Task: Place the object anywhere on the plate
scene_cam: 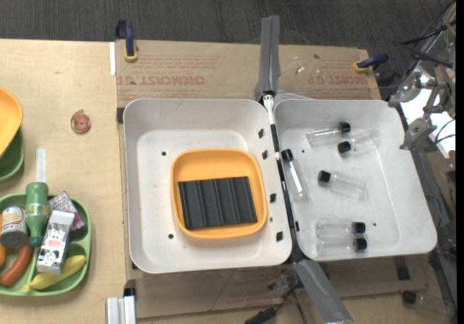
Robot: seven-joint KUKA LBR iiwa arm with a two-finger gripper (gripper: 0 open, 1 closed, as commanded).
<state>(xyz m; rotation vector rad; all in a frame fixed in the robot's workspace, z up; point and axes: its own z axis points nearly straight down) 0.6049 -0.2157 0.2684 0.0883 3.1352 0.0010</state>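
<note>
An orange square plate (178,183) lies in the middle of the left white bin (145,170). A dark grey ridged slab (217,201) covers most of the plate's floor. In the right white bin (406,192) lie several clear vials with black caps. One vial (330,133) is near the back and another (342,184) is at the centre. A further vial (293,176) rests along the bin's left wall, and a pair (339,236) lies side by side near the front.
On the wooden bench to the left stand a green plate of toy food (43,250), a yellow bowl (7,127) and a small pink piece (80,122). Clamps (127,40) hold cardboard behind the bins. Metal frame and cables (431,90) crowd the right side.
</note>
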